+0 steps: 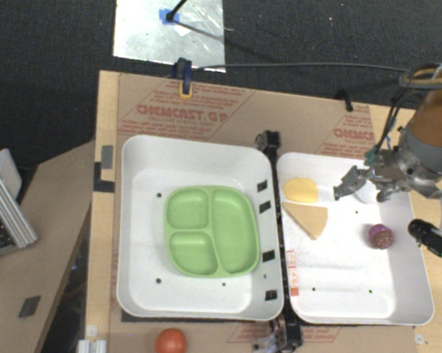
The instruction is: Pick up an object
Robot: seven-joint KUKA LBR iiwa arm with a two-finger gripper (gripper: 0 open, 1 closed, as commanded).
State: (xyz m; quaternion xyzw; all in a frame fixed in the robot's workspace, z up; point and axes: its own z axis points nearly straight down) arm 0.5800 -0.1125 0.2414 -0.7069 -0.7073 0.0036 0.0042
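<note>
A green divided tray (211, 231) sits in the left bin (138, 203). In the right bin (394, 302) lie a yellow round piece (301, 190), a cheese wedge (309, 218) and a purple ball (381, 237) (well apart). The hand (368, 185) hovers above, fingers spread, holding nothing.

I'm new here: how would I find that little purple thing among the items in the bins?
Look at the right white bin, where the gripper hovers near the far edge. The purple ball lies alone toward the bin's right side, apart from the yellow wedge and yellow round piece. It is the only dark, round item.
</note>
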